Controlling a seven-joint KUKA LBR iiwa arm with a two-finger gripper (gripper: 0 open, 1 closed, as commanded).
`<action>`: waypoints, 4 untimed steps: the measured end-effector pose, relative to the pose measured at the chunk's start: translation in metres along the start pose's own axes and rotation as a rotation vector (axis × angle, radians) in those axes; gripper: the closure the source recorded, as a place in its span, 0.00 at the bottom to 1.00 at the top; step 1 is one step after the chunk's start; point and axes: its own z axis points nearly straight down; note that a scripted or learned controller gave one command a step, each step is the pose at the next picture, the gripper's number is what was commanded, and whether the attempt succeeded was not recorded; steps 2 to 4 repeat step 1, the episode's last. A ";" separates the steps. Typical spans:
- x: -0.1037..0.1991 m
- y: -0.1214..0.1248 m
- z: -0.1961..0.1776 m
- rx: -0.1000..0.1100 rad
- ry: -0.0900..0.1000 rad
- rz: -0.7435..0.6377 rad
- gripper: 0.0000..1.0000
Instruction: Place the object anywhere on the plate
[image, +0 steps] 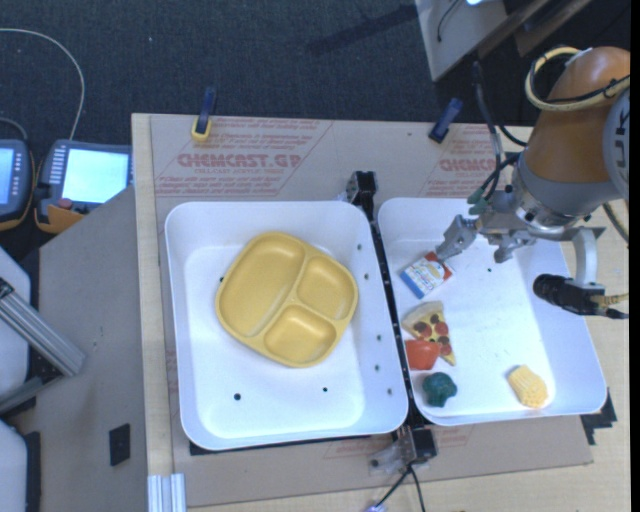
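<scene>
Nearest, along the right bin's (560, 400) front edge, lie a green broccoli toy (438, 387) and yellow corn toy (528, 385). The yellow three-compartment plastic plate (288, 298) sits mid left bin (190, 330). Farther back, the gripper (480, 236) hangs with fingers spread, its left fingertip just beside the small blue-white-red carton (424, 273) near the right bin's left wall. Closing off-centre could nudge the carton aside.

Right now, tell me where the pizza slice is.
The pizza slice lies in the right bin, near its left wall, below the small blue-and-white carton and just above the red toy.
</scene>
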 end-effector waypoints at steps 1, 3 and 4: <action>0.000 0.003 -0.008 -0.015 -0.001 -0.003 0.00; 0.000 0.003 -0.008 -0.015 -0.001 -0.003 0.00; 0.000 0.003 -0.008 -0.015 -0.001 -0.003 0.00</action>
